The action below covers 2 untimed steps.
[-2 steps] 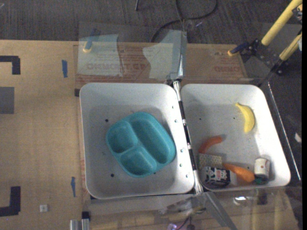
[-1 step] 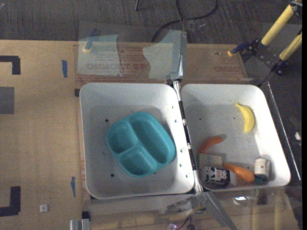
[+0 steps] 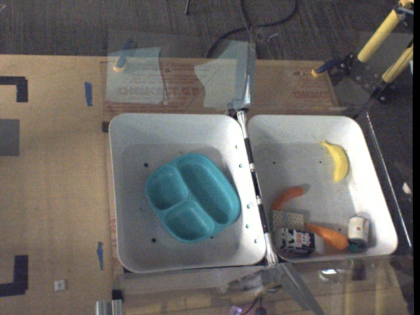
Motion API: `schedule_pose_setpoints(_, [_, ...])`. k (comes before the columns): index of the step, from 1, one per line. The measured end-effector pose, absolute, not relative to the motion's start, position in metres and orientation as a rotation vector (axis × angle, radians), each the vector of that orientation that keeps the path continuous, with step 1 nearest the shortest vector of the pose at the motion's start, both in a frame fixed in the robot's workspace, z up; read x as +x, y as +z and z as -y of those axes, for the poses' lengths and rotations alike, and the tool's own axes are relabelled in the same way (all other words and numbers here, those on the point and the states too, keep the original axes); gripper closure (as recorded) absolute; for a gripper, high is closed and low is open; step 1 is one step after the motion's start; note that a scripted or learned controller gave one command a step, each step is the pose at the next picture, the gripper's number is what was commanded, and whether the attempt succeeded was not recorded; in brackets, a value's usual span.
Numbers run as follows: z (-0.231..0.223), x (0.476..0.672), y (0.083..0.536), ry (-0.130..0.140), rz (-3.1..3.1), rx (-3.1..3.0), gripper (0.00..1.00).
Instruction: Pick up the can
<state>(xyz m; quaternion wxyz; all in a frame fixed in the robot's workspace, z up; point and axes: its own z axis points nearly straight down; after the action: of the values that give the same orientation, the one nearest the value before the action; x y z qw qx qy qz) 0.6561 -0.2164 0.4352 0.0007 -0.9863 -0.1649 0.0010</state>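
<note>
2 shallow white bins side by side on a tan counter (image 3: 52, 195), touching along a shared middle edge.

In the left bin (image 3: 131, 133): 1 teal plate (image 3: 191, 196) with 3 compartments, lying flat near the middle, turned at a slant to the bin walls.

In the right bin (image 3: 377, 182): the can (image 3: 357, 230), small and pale with a reddish label and a dark end, tucked into the near right corner close to the bin wall; upright or tipped, hard to tell. Just left of it, almost touching, 1 orange carrot (image 3: 329, 237) lying at a slant. Left of that carrot, a black-and-white carton (image 3: 295, 239) against the near wall, touching or nearly touching the carrot's thin end. Above the carton, a 2nd carrot (image 3: 288, 197), apart from the first. Toward the far right of the bin, a yellow banana (image 3: 336, 160), well apart from the can.

Behind the bins, a clear plastic sheet (image 3: 177, 77) flat on the counter. Strips of blue tape (image 3: 88, 94) on the counter's left part. On the dark floor beyond, a looping black cable (image 3: 262, 5) and yellow-handled clamps (image 3: 380, 35) at the far right.
</note>
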Motion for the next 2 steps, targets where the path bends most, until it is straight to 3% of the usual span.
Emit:
schedule_pose_setpoints(1, [0.169, 0.634, 0.435, 0.003, 0.734, -3.052, 1.0])
schedule_pose_setpoints(2, [0.193, 0.617, 0.32, 0.001, 1.259, -2.876, 1.0])
